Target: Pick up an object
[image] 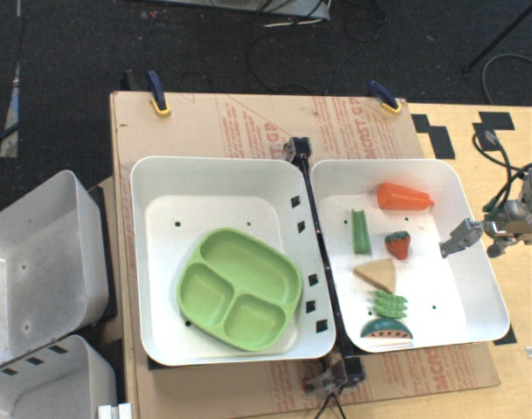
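The right bin (475,308) holds several toy foods: an orange carrot (404,197), a green stick (360,231), a red strawberry (398,244), a tan bread wedge (376,275), a green pea pod (388,304) and a watermelon slice (386,328). My gripper (477,241) hovers over the bin's right rim, to the right of the strawberry. Its fingers stand apart, open, with nothing between them.
A green divided plate (239,288) lies in the left bin (161,190). Black clips run along the wall between the bins. Grey tubs (38,260) stand off the bench at the left. Cables hang by the arm at the right edge.
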You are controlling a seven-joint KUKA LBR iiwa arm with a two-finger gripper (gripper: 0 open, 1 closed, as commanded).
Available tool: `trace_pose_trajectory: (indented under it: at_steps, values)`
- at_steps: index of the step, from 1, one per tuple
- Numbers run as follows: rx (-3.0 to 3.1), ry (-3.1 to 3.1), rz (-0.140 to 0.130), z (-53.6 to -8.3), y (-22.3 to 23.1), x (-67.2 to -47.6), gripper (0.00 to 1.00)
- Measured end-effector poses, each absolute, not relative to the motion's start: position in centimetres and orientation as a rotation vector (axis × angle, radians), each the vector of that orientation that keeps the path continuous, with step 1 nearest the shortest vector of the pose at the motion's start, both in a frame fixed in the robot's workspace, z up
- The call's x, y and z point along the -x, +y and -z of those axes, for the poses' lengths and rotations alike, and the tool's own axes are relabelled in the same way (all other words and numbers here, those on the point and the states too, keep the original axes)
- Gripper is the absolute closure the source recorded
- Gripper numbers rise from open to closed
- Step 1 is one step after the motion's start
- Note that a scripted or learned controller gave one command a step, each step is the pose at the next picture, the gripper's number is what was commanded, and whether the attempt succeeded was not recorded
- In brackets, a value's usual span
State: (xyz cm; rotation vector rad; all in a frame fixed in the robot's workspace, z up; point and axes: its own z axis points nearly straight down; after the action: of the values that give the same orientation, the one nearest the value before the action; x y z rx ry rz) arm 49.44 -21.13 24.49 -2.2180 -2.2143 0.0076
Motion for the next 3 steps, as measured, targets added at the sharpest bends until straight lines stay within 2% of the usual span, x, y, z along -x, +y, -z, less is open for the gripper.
trace_pose_trajectory:
  at_steps: [1,3]
  values:
    - [2.221,-2.222,-0.001,-24.9,-21.1,-49.6,0.00]
    - [2.218,-2.216,-0.004,-14.5,-20.6,-49.9,0.00]
